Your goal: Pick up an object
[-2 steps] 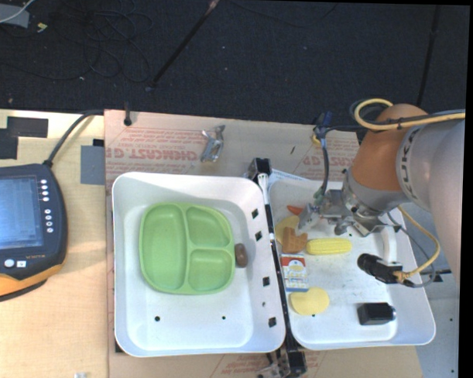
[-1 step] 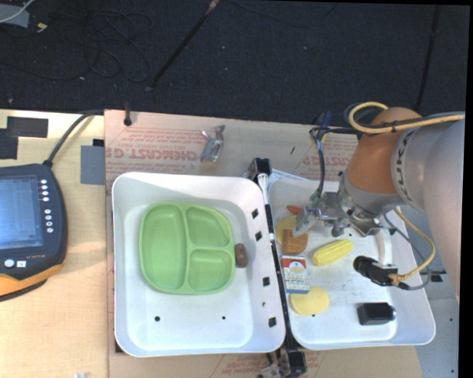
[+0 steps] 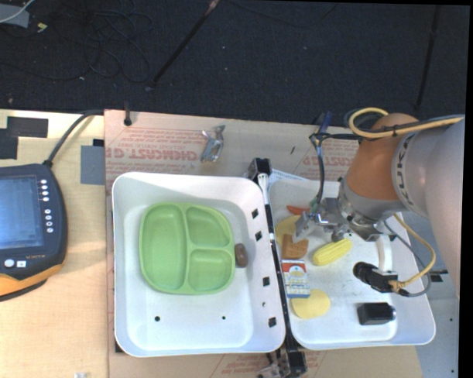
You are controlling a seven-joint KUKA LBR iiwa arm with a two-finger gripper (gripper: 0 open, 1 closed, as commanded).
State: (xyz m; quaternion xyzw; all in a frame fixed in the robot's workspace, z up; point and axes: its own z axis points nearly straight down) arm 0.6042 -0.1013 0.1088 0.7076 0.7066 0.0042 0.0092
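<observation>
Crowding was the risk: the gripper [image 3: 319, 222] hung beside the yellow corn [image 3: 332, 251] and brown toast [image 3: 295, 247] and might push one away. Open or closed, I could not tell.

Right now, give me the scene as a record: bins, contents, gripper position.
left bin: green divided plate; small brown object at the plate's right edge
right bin: corn cob, toast piece, small box, yellow round piece, black block
gripper: over right bin, near toast piece and corn cob
</observation>
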